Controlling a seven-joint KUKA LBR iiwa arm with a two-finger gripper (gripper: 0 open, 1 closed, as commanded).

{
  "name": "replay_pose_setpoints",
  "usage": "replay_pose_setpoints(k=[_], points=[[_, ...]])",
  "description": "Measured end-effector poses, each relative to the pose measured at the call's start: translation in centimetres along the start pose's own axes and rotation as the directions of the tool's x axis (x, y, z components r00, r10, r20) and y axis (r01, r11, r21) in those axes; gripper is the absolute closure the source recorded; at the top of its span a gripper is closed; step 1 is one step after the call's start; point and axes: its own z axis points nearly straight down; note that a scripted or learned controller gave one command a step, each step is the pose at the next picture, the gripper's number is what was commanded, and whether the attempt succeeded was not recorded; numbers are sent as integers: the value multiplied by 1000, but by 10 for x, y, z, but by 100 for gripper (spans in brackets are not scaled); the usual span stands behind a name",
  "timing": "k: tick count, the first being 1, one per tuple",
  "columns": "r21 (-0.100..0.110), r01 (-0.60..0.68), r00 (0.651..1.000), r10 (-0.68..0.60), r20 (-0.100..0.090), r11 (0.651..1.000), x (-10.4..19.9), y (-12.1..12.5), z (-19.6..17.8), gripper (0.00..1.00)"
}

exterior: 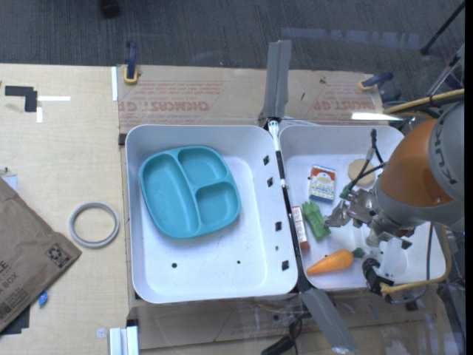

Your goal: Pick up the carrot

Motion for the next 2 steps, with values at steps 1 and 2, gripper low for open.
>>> replay_pose_setpoints(k=[1,2], points=[[1,515,857,-515,0,857,-11,5,0,0],[-2,757,653,-757,5,653,-15,8,0,0]])
